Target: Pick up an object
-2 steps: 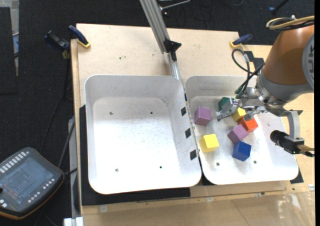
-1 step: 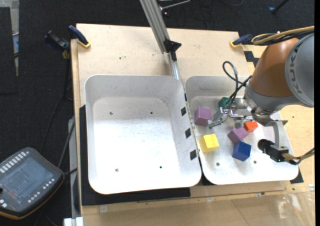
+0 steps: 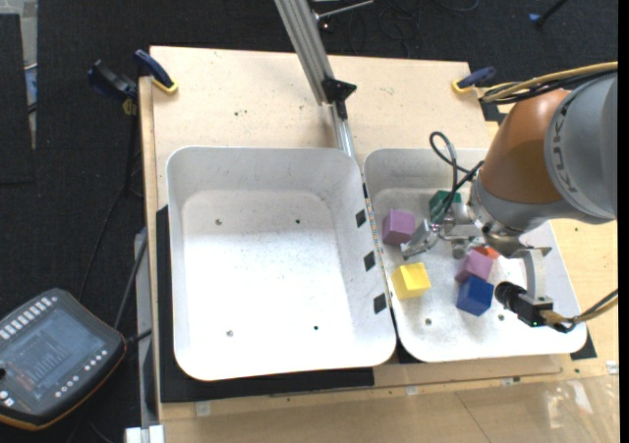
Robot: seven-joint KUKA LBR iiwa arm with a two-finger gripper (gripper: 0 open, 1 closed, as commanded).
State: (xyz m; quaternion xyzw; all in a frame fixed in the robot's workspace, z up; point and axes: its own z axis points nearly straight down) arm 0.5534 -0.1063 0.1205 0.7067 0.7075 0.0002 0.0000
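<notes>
My gripper (image 3: 425,239) reaches low into the right bin (image 3: 432,345) from the right, under the orange band and grey wrist. Its tip lies between a purple cube (image 3: 399,226) just to its upper left and a yellow cube (image 3: 412,279) just below it. I see nothing held in it. A pink cube (image 3: 480,263) and a blue cube (image 3: 474,296) lie close together to the right of the tip, partly under the wrist. A small green piece (image 3: 444,201) shows beside the cable above the gripper. A bit of orange (image 3: 488,251) peeks out by the pink cube.
The left bin (image 3: 187,235) stands beside the right one, sharing a middle wall. A slanted metal rail (image 3: 300,24) runs down to the bins' back edge. Clamps sit at the bench's back corners. A teach pendant (image 3: 49,358) lies at the lower left, off the bench.
</notes>
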